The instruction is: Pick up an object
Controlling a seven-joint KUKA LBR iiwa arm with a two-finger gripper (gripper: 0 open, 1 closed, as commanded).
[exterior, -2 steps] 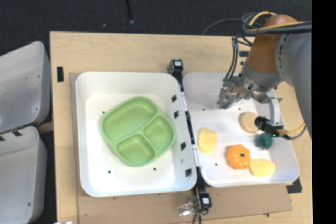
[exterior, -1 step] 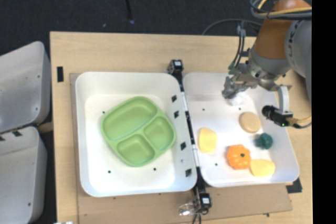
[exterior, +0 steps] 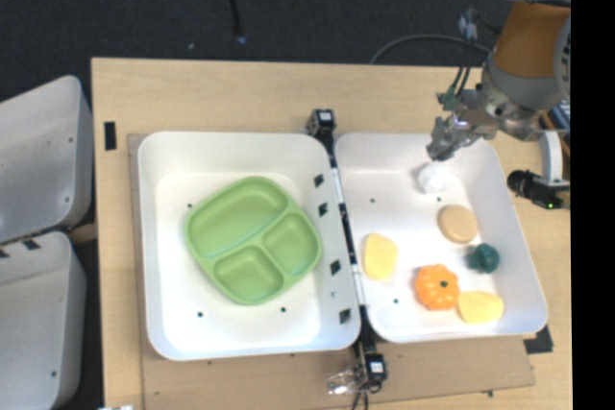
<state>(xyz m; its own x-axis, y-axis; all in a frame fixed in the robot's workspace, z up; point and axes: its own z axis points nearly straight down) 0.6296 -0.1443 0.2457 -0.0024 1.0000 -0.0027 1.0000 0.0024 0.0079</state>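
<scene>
In the right bin (exterior: 384, 163) lie a small white lump (exterior: 434, 178), a tan round piece (exterior: 458, 224), a dark green ball (exterior: 483, 257), an orange pumpkin-shaped toy (exterior: 436, 287) and two pale yellow pieces (exterior: 381, 257) (exterior: 479, 306). My gripper (exterior: 443, 147) hangs over the bin's far part, just above and behind the white lump. Nothing shows between its fingers.
The left bin (exterior: 163, 206) holds a green divided plate (exterior: 253, 239). A black ridge with clips (exterior: 336, 216) separates the two bins. A cable (exterior: 404, 43) loops behind the right bin, and grey panels (exterior: 38, 168) stand off the bench's left.
</scene>
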